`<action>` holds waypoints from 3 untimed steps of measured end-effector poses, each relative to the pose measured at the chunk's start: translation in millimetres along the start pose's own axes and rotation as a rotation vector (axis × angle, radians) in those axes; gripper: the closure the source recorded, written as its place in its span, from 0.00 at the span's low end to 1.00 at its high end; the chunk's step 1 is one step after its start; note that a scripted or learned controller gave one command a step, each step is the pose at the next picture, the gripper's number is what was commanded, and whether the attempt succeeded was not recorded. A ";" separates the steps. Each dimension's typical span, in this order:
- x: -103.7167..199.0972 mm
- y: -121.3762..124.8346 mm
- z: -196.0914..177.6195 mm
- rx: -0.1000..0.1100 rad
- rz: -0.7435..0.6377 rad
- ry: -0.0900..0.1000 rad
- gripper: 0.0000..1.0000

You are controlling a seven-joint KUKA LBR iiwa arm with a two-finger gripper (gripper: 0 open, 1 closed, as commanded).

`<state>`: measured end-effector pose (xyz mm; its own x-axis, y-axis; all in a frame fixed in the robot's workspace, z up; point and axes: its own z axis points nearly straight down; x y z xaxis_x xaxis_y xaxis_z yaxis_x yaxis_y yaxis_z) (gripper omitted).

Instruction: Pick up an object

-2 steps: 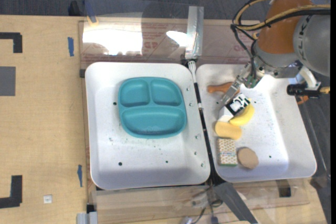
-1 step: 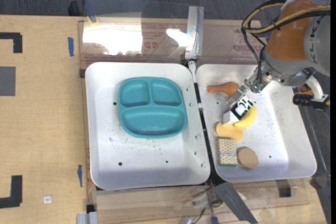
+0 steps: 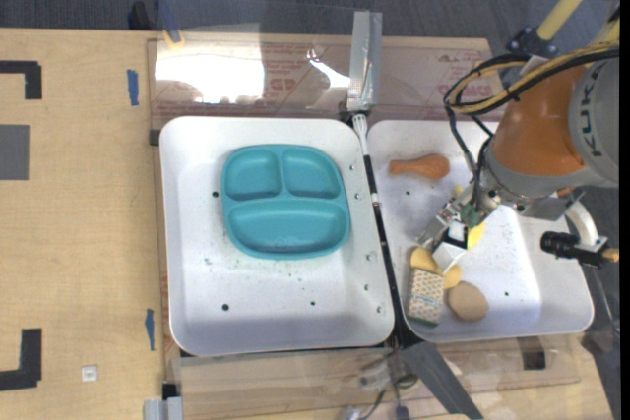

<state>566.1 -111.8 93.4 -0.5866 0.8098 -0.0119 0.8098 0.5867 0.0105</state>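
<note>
My gripper (image 3: pixel 448 233) hangs low in the middle of the right bin (image 3: pixel 522 295), tilted toward the lower left. Just below it lies a yellow wedge (image 3: pixel 424 260), with the gripper's tip close over it; whether they touch I cannot tell. A chequered tan block (image 3: pixel 426 295) and a brown egg-shaped piece (image 3: pixel 468 301) lie further toward the front edge. An orange drumstick-shaped piece (image 3: pixel 420 166) rests at the back of the same bin, apart from the gripper.
The left bin (image 3: pixel 197 290) holds a teal divided plate (image 3: pixel 285 200). A ridge (image 3: pixel 377 221) where the two bins meet runs just left of the gripper. The grey and orange arm (image 3: pixel 536 138) with black cables covers the right bin's back right.
</note>
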 end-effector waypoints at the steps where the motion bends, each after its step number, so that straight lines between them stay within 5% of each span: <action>1: -17.5 3.9 -76.6 0.002 -0.142 0.003 0.00; 2: 14.0 -39.6 -39.9 0.005 -0.480 0.012 0.00; 3: 18.7 19.9 -92.4 0.007 0.158 0.008 0.00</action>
<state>569.8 -84.8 185.8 -0.4522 0.8919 -0.0029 0.8919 0.4522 0.0051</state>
